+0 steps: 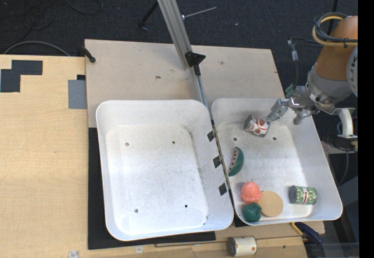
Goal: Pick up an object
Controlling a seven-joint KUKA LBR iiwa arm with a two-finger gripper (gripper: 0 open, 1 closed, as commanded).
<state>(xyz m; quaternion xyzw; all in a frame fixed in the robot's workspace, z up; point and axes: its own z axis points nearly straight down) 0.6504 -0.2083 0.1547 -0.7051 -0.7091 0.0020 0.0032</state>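
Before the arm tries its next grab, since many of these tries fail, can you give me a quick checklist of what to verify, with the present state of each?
1. Gripper over the right bin: ok, it sits at the far right corner.
2. A target near the gripper: ok, the red and white can lies just to its left.
3. Can between the fingers: not ok, it lies beside one finger.
4. Can free of neighbours: ok, the watermelon slice lies apart from it.
5. Other objects out of the path: ok, the green can, orange ball, tan disc and green object lie at the near end.
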